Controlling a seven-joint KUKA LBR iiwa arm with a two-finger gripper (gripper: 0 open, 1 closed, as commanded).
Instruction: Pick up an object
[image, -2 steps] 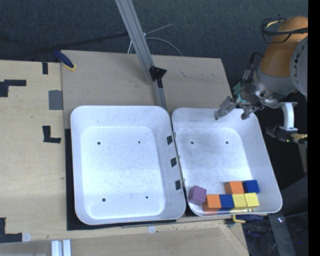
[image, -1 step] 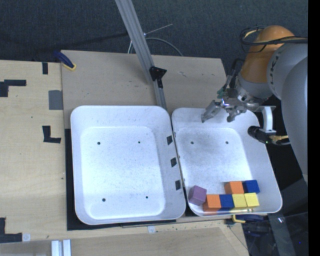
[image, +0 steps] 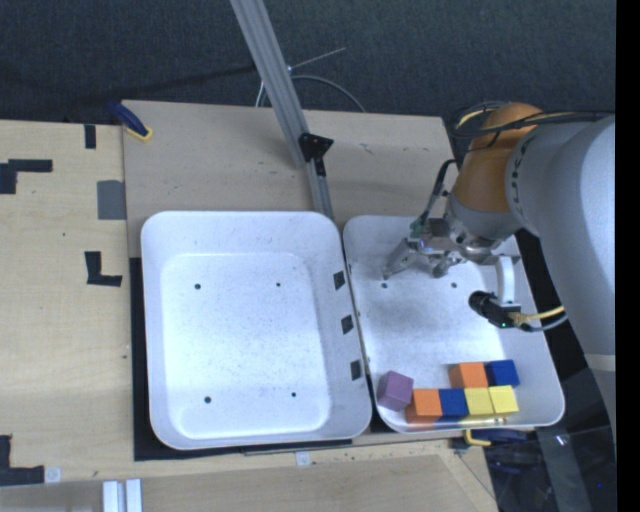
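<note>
Several small blocks lie clustered in the near corner of the right bin (image: 420, 325): a purple block (image: 396, 388), an orange one (image: 427, 402), a blue one (image: 453, 402), two yellow ones (image: 490, 400), and behind them another orange (image: 467, 375) and blue (image: 501, 373). My gripper (image: 417, 266) hangs over the far part of the right bin, well away from the blocks. Its fingers are spread open with nothing between them.
The left bin (image: 240, 330) sits beside the right one, their rims meeting in the middle. A slanted metal pole (image: 283, 85) crosses the far side of the bench. A small blue and yellow tool (image: 133, 120) lies at the bench's far left corner.
</note>
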